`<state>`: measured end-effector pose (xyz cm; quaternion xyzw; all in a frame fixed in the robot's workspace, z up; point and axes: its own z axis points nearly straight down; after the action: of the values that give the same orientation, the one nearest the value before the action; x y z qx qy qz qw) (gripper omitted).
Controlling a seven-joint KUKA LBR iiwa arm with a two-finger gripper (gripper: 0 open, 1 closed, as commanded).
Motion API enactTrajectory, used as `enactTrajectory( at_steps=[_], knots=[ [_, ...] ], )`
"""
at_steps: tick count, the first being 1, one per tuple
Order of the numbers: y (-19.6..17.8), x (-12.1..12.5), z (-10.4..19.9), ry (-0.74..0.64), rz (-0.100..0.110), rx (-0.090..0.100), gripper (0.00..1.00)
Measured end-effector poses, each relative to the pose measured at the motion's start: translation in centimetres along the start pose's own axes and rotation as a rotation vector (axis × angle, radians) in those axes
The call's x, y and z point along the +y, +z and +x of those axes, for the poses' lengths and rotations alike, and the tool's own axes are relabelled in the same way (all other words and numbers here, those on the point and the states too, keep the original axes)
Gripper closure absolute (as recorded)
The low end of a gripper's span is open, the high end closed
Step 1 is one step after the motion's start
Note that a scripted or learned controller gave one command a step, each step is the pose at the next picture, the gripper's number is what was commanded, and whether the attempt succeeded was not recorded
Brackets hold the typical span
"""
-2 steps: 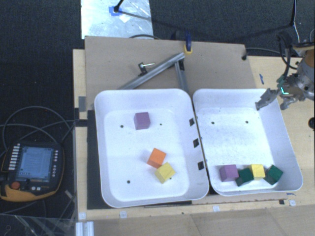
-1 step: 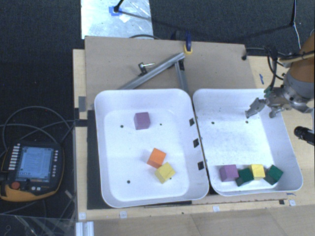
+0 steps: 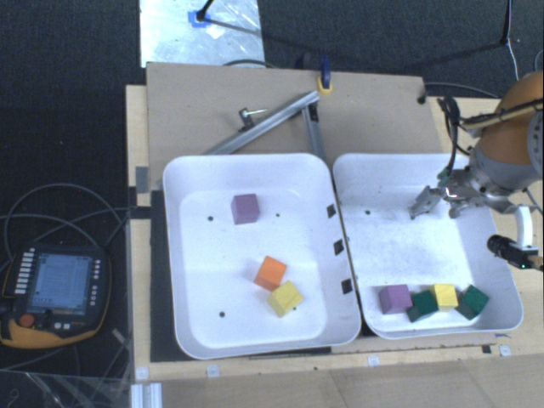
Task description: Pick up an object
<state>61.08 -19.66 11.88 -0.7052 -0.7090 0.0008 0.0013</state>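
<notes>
White plastic makes up the two shallow bins, the left bin (image 3: 183, 228) and the right bin (image 3: 374, 177), standing side by side on the bench (image 3: 374, 109). Grey with an orange band, the arm (image 3: 518, 126) reaches in from the right over the far corner of the right bin. Its gripper (image 3: 435, 202) hangs above bare bin floor near the far wall; the two fingers look spread apart, with nothing between them.

Nearest pickable things are the four cubes in a row along the near wall of the right bin: a purple cube (image 3: 394, 297), a dark green cube (image 3: 422, 305), a yellow cube (image 3: 445, 295) and another green cube (image 3: 473, 300), packed touching or nearly so. They lie well apart from the gripper, toward the near edge, roughly straight below it in the view. Being cubes, they have no long axis to match.

Over in the left bin sit a purple block (image 3: 245, 208), an orange block (image 3: 270, 272) and a yellow block (image 3: 285, 298), farther off across the divide.
</notes>
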Motion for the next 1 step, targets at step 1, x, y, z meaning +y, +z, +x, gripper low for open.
enactTrajectory(
  at_steps=[1],
  knots=[
    [2.94,0.06,0.0,0.001,-0.003,-0.001,0.0]
  ],
)
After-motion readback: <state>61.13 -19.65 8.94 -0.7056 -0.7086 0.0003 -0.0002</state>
